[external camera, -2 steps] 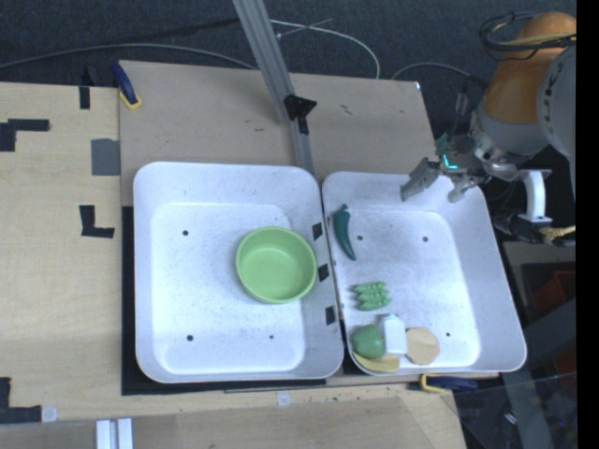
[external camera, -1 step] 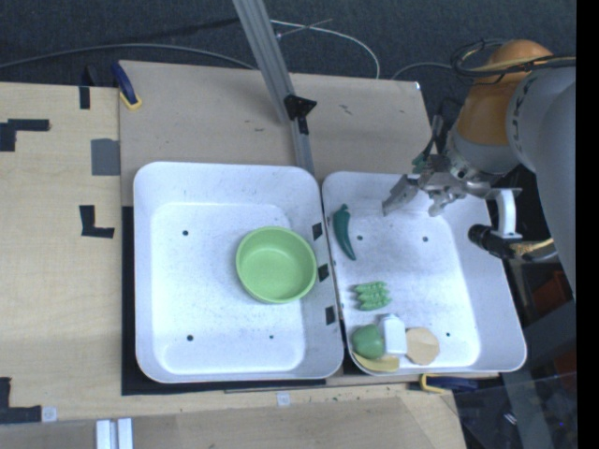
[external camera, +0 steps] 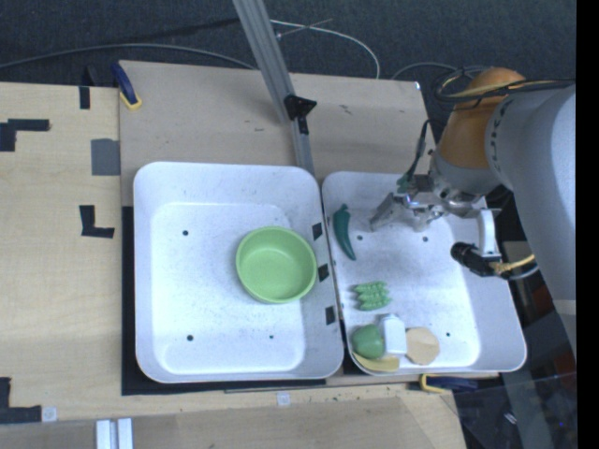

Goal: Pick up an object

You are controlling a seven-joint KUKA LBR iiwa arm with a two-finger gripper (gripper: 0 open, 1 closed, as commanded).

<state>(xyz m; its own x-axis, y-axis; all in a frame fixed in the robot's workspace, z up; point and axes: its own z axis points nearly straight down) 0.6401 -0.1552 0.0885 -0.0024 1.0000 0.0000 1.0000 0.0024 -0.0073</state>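
While the claw point(external camera: 388, 211) hovers empty with fingers slightly apart over the right bin point(external camera: 487, 344), the pepper point(external camera: 343, 231) lies just to its left, long axis running along the bin's divider.

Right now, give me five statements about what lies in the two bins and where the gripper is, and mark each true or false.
1. The green bowl sits in the left bin. True.
2. The dark green pepper lies in the left bin. False: it lies in the right bin, near the wall between the bins.
3. The gripper is above the right bin's far part. True.
4. The gripper holds the pea pods. False: they lie on the bin floor, apart from the gripper.
5. Several small items are bunched at the right bin's near left corner. True.
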